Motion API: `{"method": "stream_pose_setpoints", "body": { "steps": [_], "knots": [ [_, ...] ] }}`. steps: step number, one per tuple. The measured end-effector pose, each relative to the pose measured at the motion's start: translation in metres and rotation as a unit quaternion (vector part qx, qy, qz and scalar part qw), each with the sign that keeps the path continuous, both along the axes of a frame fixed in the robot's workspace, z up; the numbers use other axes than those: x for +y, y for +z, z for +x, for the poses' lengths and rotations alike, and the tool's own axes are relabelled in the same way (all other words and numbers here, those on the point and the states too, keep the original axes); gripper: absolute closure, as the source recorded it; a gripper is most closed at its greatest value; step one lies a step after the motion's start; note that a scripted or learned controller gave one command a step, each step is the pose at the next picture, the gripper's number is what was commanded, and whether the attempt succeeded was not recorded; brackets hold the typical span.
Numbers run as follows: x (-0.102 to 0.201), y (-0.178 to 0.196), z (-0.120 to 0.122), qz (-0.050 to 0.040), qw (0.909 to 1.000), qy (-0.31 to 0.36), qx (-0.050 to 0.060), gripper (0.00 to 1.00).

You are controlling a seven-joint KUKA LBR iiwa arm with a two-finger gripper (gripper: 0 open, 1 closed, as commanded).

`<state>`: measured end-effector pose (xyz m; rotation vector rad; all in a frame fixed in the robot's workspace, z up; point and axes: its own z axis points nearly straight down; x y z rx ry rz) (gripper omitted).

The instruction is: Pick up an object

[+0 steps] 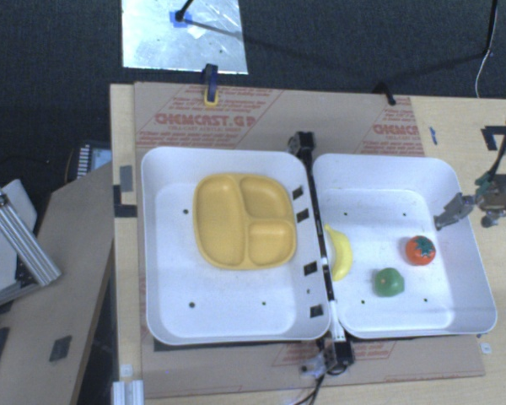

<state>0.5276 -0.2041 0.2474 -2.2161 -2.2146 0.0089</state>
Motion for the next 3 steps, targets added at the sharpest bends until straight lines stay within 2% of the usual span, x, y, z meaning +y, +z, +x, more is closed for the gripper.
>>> {"method": "stream_pose_setpoints", "body": {
  "steps": [1, 3],
  "knots": [
    [0.001, 0.007, 0.003, -0.0015, 1.0, 0.002, -0.006, 0.0],
    [0.001, -0.093, -0.014, -0.0004, 1.0, 0.001, -0.004, 0.0]
  ]
}}
